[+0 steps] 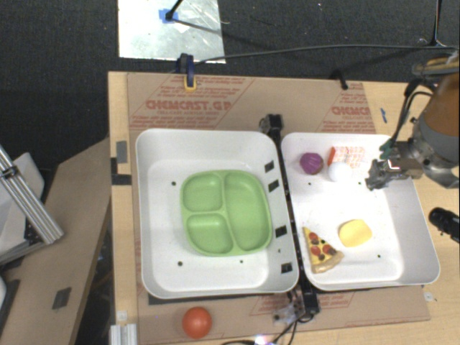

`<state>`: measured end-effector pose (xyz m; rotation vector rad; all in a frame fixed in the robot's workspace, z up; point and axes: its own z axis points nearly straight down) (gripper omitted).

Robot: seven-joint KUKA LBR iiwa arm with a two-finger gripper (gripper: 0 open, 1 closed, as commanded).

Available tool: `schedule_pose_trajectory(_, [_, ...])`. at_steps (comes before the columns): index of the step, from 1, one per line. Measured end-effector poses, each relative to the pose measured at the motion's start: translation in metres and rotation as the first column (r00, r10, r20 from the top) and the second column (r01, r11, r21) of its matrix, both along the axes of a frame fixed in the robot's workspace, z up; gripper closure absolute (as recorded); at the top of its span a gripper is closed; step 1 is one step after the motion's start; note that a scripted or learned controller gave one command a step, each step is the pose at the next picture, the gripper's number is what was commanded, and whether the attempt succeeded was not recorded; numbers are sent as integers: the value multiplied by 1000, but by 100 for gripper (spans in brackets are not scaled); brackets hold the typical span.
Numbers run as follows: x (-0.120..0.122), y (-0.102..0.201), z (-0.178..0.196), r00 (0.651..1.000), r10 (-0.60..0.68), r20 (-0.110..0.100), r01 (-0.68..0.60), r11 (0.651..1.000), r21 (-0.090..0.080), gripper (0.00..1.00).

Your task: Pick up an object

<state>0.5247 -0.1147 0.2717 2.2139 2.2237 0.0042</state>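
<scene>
In left bin [154,214], green tray [226,212]

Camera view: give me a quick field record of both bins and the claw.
left bin: green tray
right bin: purple ball, white ball, red-and-white packet, yellow piece, pizza slice
claw: over right bin's far right side, nothing seen in it
outside bins: orange ball on bench, near edge
</scene>
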Motion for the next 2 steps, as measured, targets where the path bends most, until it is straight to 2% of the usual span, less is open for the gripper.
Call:
schedule_pose_trajectory(1, [23, 52, 1, 1000, 6, -1, -6, 1000, 2, 100])
schedule_pose_trajectory(2, [52, 103, -17, 1000, 5, -2, -5, 1000, 2, 100])
